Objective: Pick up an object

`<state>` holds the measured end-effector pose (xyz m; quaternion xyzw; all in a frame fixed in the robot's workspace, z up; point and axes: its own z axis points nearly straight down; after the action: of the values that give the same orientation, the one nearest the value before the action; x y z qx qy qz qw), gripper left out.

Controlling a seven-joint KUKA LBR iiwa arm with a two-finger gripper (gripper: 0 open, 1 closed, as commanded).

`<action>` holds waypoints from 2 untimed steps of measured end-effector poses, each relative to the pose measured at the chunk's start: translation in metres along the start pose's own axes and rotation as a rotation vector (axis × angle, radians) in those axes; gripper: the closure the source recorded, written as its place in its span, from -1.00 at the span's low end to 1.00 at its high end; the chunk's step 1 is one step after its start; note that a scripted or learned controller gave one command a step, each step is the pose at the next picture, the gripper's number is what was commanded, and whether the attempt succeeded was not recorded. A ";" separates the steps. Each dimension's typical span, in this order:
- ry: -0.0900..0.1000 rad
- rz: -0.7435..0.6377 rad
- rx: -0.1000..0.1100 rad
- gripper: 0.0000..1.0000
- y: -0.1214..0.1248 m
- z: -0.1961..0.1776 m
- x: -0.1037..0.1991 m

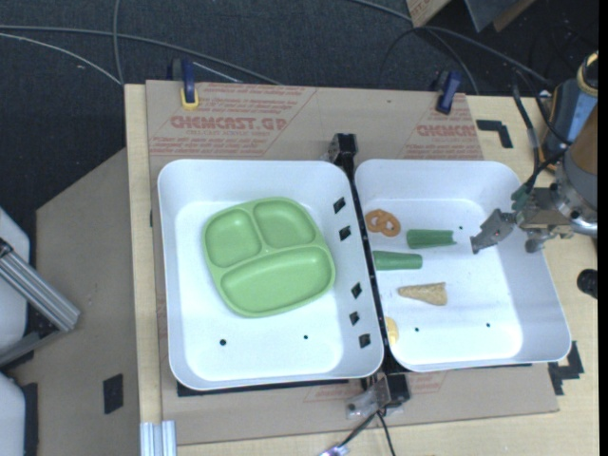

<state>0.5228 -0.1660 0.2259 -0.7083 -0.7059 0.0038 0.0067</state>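
And the gripper point(510, 234) hovers just right of the green stick point(430, 239) in the right bin point(532, 302), fingers spread, pinching nothing.

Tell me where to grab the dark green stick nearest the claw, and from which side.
Grip the dark green stick at its middle, coming straight down, fingers across its narrow width. It lies flat, lengthwise left to right, apart from the pretzel, so probably nothing crowds it.

floor point(85, 93): dark carpet, cables point(114, 41) trailing across
bench point(266, 103): brown board, blue clamps point(189, 79) at back
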 end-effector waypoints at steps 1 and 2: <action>-0.003 -0.004 -0.014 -1.00 0.003 -0.007 0.001; -0.002 -0.003 -0.012 -1.00 0.005 0.036 -0.006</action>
<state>0.5272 -0.1714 0.1900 -0.7073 -0.7069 0.0004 0.0018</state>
